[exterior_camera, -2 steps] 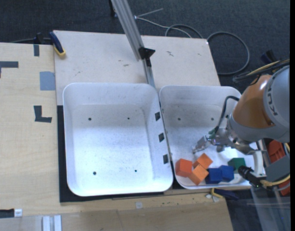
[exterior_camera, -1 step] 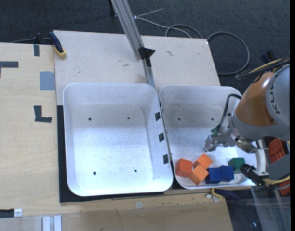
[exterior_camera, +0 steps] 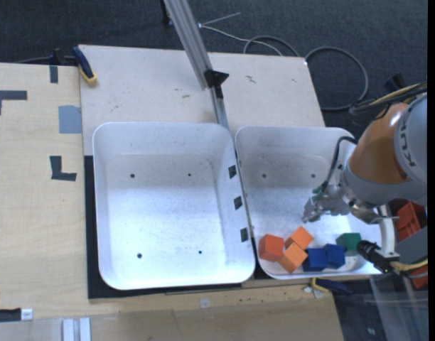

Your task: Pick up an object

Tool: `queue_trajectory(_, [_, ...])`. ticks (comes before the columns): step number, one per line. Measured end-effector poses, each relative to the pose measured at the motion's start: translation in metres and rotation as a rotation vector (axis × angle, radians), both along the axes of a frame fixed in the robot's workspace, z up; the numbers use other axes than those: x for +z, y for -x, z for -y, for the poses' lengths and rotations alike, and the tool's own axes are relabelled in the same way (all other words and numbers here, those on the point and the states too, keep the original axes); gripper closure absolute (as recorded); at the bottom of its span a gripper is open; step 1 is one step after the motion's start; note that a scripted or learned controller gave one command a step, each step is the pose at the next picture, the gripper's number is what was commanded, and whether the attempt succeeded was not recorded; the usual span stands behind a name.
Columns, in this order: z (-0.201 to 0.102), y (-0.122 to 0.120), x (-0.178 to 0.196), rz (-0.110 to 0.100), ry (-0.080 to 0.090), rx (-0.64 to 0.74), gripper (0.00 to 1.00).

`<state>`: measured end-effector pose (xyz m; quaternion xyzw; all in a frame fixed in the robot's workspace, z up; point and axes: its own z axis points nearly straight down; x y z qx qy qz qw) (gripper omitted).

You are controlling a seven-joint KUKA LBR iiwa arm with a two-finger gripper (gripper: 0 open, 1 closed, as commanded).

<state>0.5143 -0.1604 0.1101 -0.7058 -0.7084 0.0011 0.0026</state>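
Over the right bin (exterior_camera: 288, 144), in the camera view, the gripper (exterior_camera: 315, 210) hangs above the bin floor, and the nearest orange block (exterior_camera: 301, 237) lies just below it toward six o'clock, close but apart. That block sits tilted in a cluster by the bin's near wall: another orange block (exterior_camera: 271, 247) at eight o'clock, blue blocks (exterior_camera: 324, 257) at five, a green block (exterior_camera: 349, 242) at four. Whether the gripper is open or closed I cannot tell, as it looks small and blurred, though nothing appears to be carried.
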Motion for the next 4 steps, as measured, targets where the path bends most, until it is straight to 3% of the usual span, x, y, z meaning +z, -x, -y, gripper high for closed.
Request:
queue_trajectory(1, [-0.065,-0.065,0.025,0.010,0.001,0.006,1.00])
queue_trajectory(2, [-0.038,-0.044,0.001,0.000,0.003,-0.005,1.00])
queue_trajectory(3, [-0.024,-0.021,0.090,0.010,0.004,-0.003,1.00])
queue_trajectory(4, [-0.088,-0.059,0.107,0.007,0.000,0.005,1.00])
